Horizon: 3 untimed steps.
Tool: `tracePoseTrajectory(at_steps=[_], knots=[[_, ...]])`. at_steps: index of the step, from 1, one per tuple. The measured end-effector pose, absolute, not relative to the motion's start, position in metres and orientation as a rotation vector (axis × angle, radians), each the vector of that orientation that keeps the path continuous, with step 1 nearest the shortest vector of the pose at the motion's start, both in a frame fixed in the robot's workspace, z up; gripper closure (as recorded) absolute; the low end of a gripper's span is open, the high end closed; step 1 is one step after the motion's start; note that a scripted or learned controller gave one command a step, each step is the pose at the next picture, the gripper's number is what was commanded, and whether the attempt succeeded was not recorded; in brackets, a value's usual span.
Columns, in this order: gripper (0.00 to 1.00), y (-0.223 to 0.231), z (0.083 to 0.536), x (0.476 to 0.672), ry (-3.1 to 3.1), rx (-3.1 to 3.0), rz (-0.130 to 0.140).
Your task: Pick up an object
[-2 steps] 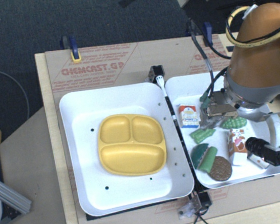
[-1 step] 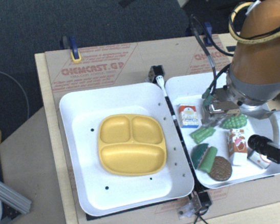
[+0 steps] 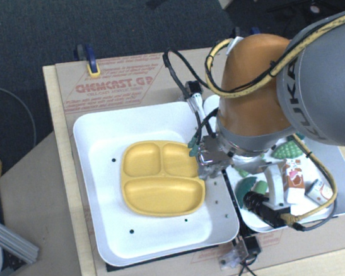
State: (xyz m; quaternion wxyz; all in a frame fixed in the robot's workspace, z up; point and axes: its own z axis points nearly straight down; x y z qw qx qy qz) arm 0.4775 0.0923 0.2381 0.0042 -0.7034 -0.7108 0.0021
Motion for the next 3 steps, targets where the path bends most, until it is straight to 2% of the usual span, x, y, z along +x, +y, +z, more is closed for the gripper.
tracePoseTrajectory(at_steps=[1,2,3], knots=[[1.0,0.122,0.382,0.481,-2.234,-2.219,-0.027],[1.0,0.096,0.331,0.479,-2.215,-2.222,0.009],[1.0,0.055,0.27,0.478,-2.213,-2.224,0.012]])
